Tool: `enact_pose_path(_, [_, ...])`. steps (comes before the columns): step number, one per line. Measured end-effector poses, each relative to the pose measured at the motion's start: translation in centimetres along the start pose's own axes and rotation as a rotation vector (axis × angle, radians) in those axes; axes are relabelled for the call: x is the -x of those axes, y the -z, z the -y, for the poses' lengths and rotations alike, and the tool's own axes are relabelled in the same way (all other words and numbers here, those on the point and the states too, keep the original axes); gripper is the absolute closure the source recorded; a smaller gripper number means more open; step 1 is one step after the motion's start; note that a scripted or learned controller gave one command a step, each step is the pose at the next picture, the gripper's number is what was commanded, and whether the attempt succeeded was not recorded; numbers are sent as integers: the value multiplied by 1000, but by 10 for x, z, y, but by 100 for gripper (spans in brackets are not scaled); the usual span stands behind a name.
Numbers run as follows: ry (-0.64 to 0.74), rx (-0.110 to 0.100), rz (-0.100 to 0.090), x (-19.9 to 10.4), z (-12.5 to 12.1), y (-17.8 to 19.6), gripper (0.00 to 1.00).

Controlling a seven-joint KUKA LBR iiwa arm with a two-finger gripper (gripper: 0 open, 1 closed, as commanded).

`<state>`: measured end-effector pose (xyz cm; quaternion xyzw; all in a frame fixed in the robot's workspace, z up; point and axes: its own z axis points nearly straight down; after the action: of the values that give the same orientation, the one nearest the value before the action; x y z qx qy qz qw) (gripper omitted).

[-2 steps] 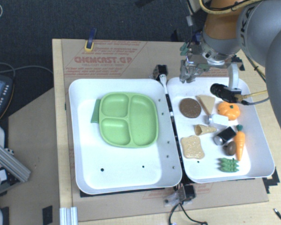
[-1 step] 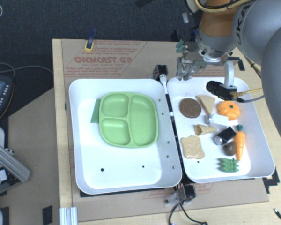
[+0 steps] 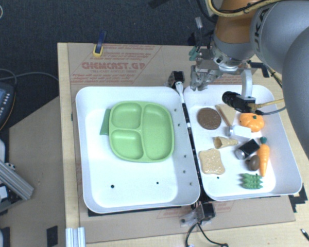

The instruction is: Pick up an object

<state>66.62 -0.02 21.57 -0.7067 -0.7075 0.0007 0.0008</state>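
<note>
Claw (image 3: 198, 84) hovers over the right bin (image 3: 286, 175); open or shut, can't tell. Nearest, the brown cookie (image 3: 209, 118): likely light, stiff, flat; pinch across its edges.

The right white bin (image 3: 283, 153) holds a crowd of small toy foods: a flat round brown patty (image 3: 209, 118) near its left wall, a tan slice of toast (image 3: 212, 161) lying flat below it, a small orange pumpkin (image 3: 252, 121), an orange carrot (image 3: 264, 158) lying lengthwise, and a green pea pod (image 3: 251, 181) at the near edge (a dark cylinder (image 3: 246, 148) sits just beside the carrot). A green divided plate (image 3: 141, 131) lies flat in the left white bin (image 3: 92, 153).
</note>
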Motion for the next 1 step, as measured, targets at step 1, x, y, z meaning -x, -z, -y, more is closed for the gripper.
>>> enact_pose_path(1, [0,2,0,-8,4,9,100])
